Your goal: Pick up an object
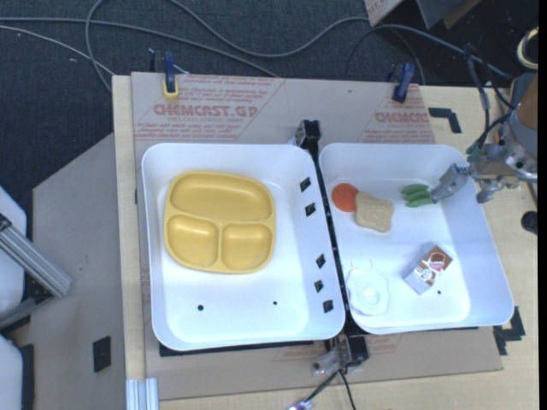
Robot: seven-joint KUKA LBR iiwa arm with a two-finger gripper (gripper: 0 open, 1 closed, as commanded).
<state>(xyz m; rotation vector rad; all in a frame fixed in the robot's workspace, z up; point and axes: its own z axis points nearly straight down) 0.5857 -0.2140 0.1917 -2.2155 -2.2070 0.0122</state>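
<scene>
Two shallow white bins sit side by side on a brown board that covers the desk (85,229). A blue clamp with a yellow tip (169,71) pins the board at its far left corner and a second blue clamp (402,81) pins it further right. Grey cables (256,45) trail across the dark floor beyond the board.

The left bin (256,314) holds one item: a yellow divided plate (220,220) with three compartments, one long one on the far side and two smaller ones nearer the camera. It lies flat, toward the bin's left and far part. A dark divider with black tabs (320,229) runs between the two bins.

The right bin (479,254) holds several loose things. An orange-red round piece (344,196) lies near the divider, touching or just beside a tan, bread-like block (374,212). Nearer the camera, a white round lid-like item (369,293) rests close to the bin's front left corner. To its right lies a small box printed in brown and red (429,268), tilted, well apart from the others. A green object (415,195) lies near the far wall.

The gripper (446,186) reaches in from the right, over the bin's far right part, its tip just beside the green object and possibly touching it. Whether the jaws are spread or pressed together I cannot tell; nothing is visibly pinched. The grey arm (513,152) stands over the bin's right rim.
</scene>
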